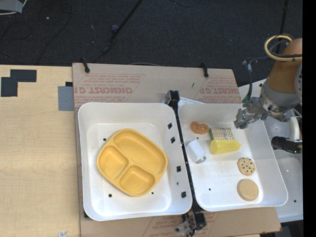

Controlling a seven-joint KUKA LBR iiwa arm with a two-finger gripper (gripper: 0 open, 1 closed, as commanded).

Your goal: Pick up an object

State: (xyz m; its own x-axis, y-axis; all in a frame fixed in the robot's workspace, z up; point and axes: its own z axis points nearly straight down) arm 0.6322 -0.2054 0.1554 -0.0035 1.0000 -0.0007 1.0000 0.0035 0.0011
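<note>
The right bin (266, 147) holds a small orange pretzel (200, 128), a speckled block (221, 133) with a yellow block (224, 146) just in front of it, a white cup (196, 151) lying on its side, a chocolate-chip cookie (246, 166) and a plain tan cookie (248, 189). My gripper (243, 119) hangs over the bin's back right part, to the right of the speckled block and apart from every object. Nothing shows between its tips.
The left bin (94, 132) carries a yellow divided plate (132, 161). A black divider (180, 152) runs between the bins. Cardboard (148, 85) lies behind them, and the arm's orange band (286, 73) rises at the right edge.
</note>
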